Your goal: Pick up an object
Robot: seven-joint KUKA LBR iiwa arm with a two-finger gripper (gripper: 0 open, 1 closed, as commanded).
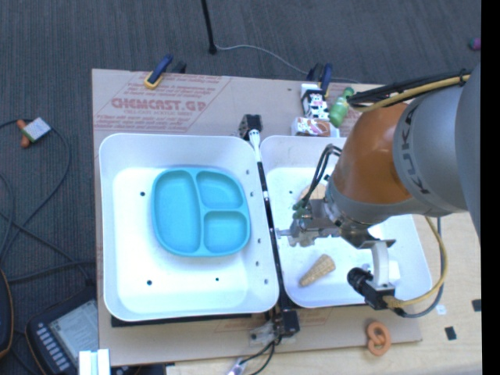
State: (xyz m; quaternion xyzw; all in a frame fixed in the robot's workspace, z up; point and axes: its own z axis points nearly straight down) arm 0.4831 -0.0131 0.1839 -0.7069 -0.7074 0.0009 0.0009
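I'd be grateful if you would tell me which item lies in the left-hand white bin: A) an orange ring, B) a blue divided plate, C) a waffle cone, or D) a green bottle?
B: the blue divided plate lies flat in the left bin, while the cone lies in the right bin below the arm.

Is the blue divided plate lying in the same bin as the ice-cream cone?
No, the blue plate lies in the left bin, while the cone lies in the right bin.
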